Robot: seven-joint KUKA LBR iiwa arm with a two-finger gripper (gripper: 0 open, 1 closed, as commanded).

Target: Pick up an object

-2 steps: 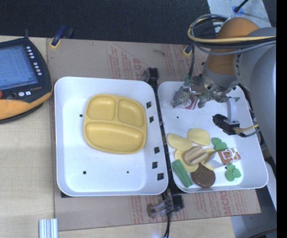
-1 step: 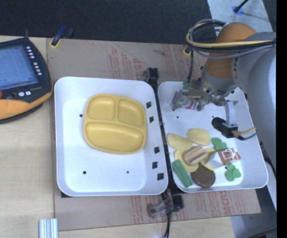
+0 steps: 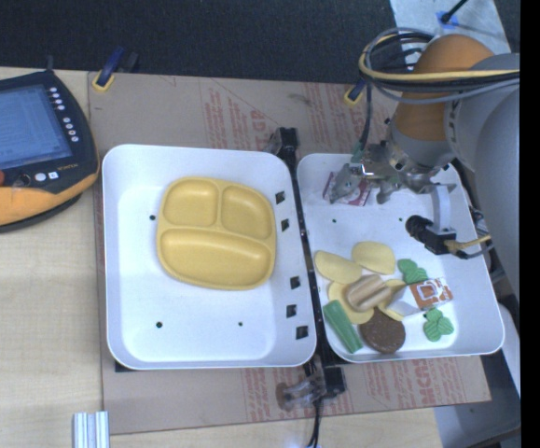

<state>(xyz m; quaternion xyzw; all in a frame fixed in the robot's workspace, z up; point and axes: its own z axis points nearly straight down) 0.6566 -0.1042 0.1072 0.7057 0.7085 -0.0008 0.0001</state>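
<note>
I can't tell my gripper's (image 3: 347,184) state; a small orange-labelled packet (image 3: 431,293), print unreadable, lies below and right of it.

Both bins (image 3: 130,334) looked smooth glossy white plastic, the divided yellow tray (image 3: 218,231) matt plastic, the toy food pieces (image 3: 372,297) smooth plastic, the worktop (image 3: 27,343) pale wood-grain laminate under printed brown cardboard (image 3: 204,110), the end effector (image 3: 352,183) bare metal.

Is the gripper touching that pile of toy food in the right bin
Apart. The camera view shows the gripper over the far end of the right bin, with bare white floor between it and the toy food pile at the near end.
</note>
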